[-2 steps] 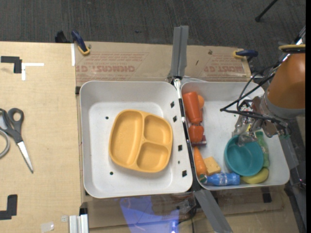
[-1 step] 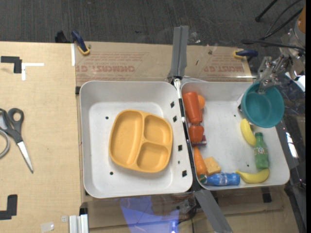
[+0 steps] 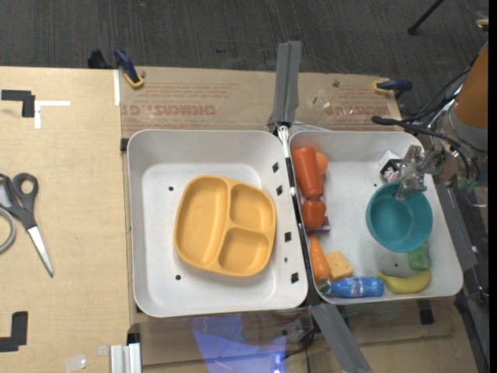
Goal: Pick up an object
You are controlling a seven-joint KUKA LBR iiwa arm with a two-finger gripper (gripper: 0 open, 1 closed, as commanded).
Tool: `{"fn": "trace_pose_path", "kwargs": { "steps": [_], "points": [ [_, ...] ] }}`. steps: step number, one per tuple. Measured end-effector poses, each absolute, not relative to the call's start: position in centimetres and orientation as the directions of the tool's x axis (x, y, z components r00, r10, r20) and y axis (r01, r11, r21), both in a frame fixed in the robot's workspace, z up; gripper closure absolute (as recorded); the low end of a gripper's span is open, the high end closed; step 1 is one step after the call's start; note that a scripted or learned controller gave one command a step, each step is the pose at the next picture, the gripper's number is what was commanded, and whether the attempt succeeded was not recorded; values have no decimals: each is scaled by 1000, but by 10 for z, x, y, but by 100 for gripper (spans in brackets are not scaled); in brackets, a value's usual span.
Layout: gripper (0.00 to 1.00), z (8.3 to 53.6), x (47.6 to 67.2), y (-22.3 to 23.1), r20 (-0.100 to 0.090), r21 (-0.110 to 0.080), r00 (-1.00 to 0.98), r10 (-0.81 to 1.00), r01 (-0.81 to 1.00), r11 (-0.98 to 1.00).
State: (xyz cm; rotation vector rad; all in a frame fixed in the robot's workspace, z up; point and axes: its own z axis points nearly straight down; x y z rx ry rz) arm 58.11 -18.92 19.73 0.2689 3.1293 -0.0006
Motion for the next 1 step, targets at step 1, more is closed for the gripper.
{"fn": "trace_pose_path", "kwargs": {
  "steps": [1],
  "points": [
    [100, 97, 652, -167, -11, 1, -975, 224, 224, 975]
  ]
}}
